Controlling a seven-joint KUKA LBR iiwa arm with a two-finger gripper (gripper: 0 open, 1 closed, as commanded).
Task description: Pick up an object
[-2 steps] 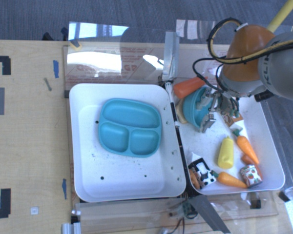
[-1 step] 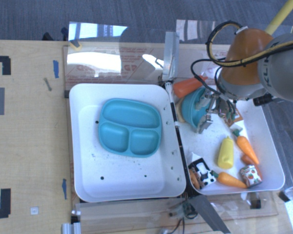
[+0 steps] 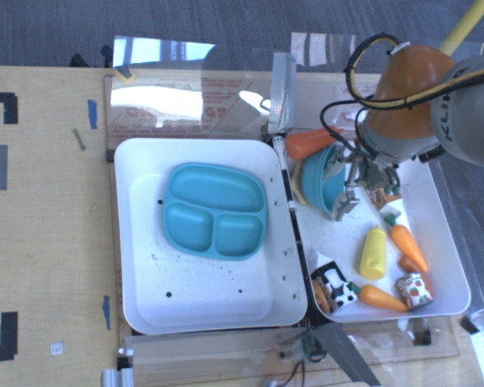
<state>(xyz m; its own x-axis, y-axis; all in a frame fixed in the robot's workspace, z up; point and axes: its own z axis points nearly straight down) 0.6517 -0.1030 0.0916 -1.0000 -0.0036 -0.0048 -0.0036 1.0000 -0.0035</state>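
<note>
The gripper (image 3: 348, 193) hangs low in the right bin (image 3: 448, 240), beside a teal bowl (image 3: 316, 177) partly hidden by the wrist. Whether it is open or closed cannot be made out. A yellow piece (image 3: 373, 253), carrots (image 3: 408, 248) and a small box (image 3: 414, 290) lie nearby; a blue tray (image 3: 214, 210) fills the left bin (image 3: 137, 240).

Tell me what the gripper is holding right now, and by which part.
Cannot be told. The gripper is down at the rim of the blue bowl in the right bin, but no object shows between its fingers.
</note>
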